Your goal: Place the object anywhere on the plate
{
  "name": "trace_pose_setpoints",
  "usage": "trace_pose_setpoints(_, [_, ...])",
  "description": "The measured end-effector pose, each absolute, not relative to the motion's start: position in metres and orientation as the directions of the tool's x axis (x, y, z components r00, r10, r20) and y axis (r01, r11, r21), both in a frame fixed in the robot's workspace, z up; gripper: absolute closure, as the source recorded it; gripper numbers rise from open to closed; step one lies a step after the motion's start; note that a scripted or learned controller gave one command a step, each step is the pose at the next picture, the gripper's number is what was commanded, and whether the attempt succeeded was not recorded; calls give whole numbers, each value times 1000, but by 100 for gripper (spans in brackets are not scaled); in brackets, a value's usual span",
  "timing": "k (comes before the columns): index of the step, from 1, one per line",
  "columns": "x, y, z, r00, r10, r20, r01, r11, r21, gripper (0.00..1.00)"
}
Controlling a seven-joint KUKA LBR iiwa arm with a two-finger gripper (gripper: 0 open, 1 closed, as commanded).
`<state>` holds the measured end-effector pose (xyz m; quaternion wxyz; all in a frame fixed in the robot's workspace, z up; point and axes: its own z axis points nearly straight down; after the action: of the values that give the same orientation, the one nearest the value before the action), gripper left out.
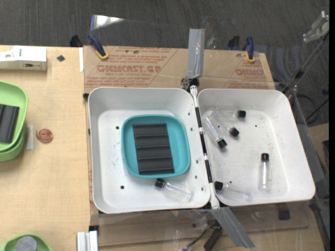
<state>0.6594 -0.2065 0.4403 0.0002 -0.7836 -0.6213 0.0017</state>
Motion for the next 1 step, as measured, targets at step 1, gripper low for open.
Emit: trace_pose_setpoints(1, [660,-215,440,295,956,-2,956,-295,-2,0])
